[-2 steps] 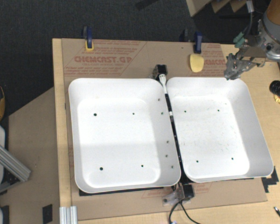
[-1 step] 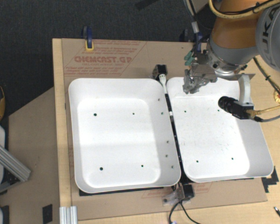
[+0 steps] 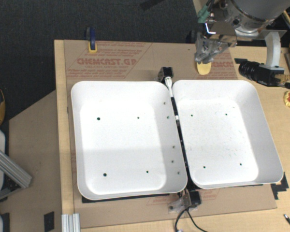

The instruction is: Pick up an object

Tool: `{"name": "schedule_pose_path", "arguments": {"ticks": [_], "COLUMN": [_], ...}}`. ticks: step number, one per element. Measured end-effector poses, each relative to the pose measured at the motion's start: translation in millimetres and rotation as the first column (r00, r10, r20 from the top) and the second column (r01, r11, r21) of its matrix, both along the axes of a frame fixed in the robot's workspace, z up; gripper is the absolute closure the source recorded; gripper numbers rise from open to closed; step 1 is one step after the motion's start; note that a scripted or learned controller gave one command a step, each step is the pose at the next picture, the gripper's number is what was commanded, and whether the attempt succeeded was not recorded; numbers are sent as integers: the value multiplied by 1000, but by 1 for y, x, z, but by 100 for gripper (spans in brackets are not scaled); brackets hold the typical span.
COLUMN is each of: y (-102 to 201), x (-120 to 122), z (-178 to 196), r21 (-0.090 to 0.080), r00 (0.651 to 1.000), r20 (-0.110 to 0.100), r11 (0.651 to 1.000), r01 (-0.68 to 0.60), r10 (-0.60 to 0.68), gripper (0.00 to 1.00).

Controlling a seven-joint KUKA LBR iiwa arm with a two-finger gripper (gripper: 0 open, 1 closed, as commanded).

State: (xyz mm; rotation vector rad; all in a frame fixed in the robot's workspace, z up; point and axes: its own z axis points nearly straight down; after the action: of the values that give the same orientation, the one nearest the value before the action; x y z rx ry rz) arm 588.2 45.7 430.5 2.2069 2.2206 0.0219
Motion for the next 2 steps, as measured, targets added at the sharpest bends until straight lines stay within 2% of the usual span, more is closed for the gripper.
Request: {"name": "schedule_pose_path", "arguments": {"ticks": [1,2], "y": [41,87], "x": [34,41], "z": [-99,-211], "r21": [-2,-3], "r00": [1000,1000], "r20": [-25,-29], "r11": [1000,1000], "r01": [2,2], "r10": [-2,-2], "gripper": [100,100]}}
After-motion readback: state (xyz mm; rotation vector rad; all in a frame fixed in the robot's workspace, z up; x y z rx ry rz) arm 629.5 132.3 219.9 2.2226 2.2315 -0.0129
